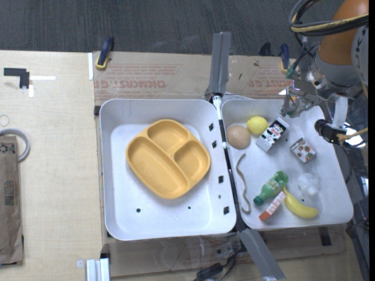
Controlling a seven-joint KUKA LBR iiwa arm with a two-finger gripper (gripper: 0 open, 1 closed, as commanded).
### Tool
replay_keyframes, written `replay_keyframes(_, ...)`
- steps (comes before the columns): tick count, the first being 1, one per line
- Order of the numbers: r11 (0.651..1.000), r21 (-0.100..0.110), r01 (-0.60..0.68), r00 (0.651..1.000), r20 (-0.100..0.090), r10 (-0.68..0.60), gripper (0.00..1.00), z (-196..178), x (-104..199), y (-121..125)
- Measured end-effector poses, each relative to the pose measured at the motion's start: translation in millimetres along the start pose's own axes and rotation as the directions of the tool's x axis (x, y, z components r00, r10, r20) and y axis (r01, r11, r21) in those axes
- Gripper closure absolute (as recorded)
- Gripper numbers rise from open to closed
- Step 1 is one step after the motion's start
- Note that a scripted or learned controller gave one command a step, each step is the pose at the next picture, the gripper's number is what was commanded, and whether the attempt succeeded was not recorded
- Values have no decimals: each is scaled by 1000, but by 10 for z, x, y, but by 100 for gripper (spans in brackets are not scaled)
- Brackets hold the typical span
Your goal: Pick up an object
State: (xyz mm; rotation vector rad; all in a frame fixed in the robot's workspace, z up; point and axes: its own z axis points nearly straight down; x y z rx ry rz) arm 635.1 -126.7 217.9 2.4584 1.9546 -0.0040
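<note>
divided plate [168, 165] orange-yellow | bins [114, 174] white | lemon [256, 125] yellow | egg-shaped object [238, 137] tan | banana [300, 206] yellow | bottle [270, 187] green, red label | small carton [272, 134] black-and-white cow print | small box [303, 150] white, red-green print | bench [47, 157] pale wood

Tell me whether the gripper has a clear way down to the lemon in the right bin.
Probably yes. The lemon lies uncovered at the top, the gripper hovers just to its right, though the brown egg-shaped object crowds one side.
</note>
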Motion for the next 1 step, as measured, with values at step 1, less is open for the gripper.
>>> replay_keyframes(1,988,-1,154,988,1,-154,100,47,437,144)
